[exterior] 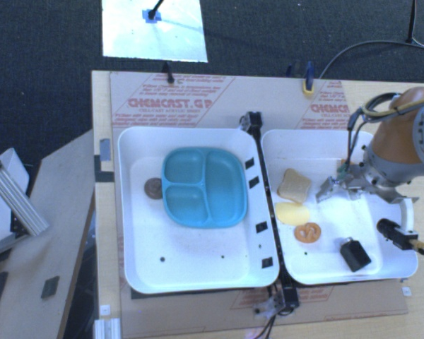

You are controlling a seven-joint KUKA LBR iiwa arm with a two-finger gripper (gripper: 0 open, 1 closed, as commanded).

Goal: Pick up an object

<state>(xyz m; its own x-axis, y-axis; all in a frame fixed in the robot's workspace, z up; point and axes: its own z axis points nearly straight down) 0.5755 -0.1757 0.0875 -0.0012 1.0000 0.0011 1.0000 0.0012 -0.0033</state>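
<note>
You're still at the approach step: your tool (pixel 330 187) hangs in the right bin (pixel 318 270) just beside the bread slice (pixel 295 186), can't tell its state, so next it needs lining up over it.

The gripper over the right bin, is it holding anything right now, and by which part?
Nothing is seen held. The gripper hangs over the right bin, just right of the bread slice, with no object between its fingers.
</note>
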